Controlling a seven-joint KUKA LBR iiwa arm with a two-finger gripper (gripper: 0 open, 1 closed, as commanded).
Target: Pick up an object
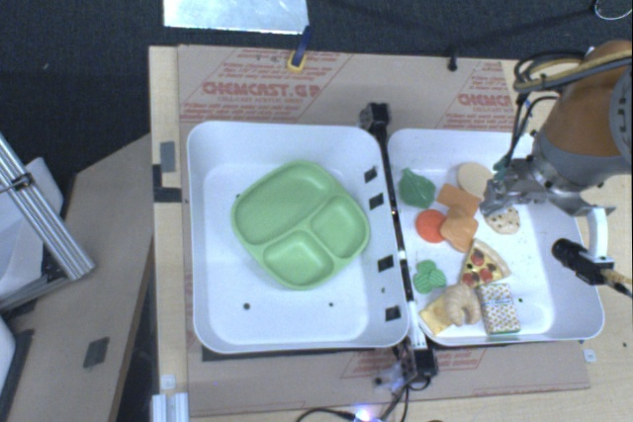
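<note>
The claw (497,196) is hanging low in the right bin (569,311), its state impossible to tell, right above a cookie (503,219) lying just below it, with orange pieces (457,215) crowding close on the left.

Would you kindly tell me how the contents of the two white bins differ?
The left bin holds one large thing, a green divided plate, lying flat. The right bin holds many small toy foods, such as a pizza slice and a cookie, clustered along its left half. The gripper reaches over the right bin, not the left. Both bins are shallow and white.
</note>
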